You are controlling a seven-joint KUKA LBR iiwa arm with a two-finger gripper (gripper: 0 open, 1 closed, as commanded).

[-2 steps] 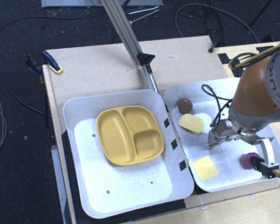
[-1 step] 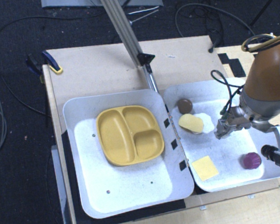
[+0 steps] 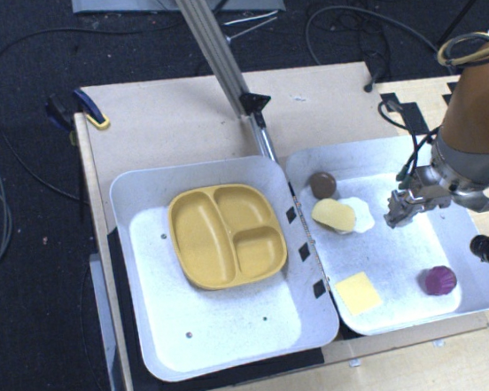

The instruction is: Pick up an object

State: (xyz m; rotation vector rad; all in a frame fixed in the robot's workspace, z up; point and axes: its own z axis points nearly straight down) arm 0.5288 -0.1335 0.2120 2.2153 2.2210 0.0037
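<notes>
Where the arm [image 3: 477, 128] looms, pincer [image 3: 400, 210] detail blurred, right bin [image 3: 395, 322] partly hidden.

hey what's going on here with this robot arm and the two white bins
A grey and orange robot arm reaches in from the right, its gripper low over the right bin. That bin holds a brown ball, a pale yellow and white piece, a flat yellow square and a purple ball. Nothing shows between its fingers, so no object is picked up yet. The left bin holds a yellow divided tray.
</notes>
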